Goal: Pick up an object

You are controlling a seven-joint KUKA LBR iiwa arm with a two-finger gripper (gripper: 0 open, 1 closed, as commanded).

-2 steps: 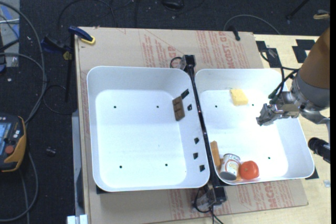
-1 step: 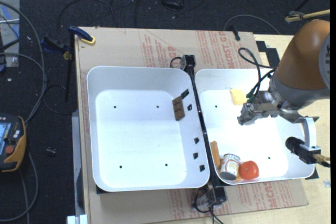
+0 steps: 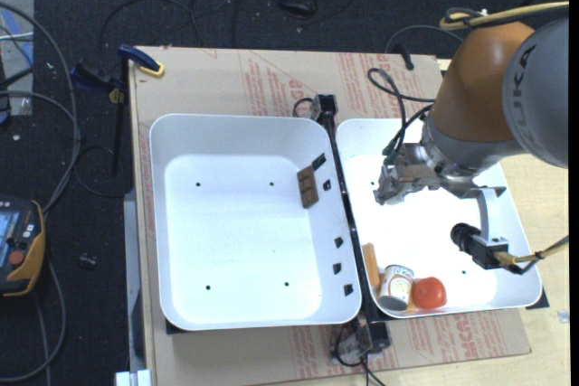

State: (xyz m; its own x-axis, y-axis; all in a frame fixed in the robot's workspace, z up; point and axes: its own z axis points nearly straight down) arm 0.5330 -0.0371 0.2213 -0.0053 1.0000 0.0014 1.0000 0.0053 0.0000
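Observation:
My gripper hangs over the middle of the right bin, above its white floor. At the bin's near edge lie a small can with a printed label, a red ball-like thing right beside it, and a thin orange stick along the left wall. All three are well below and apart from the gripper. A brown block rests against the right wall of the left bin.
The two white bins sit side by side on a cardboard-covered bench, with black clips along their shared wall. Cables and a blue-and-yellow clamp lie at the bench's far left corner.

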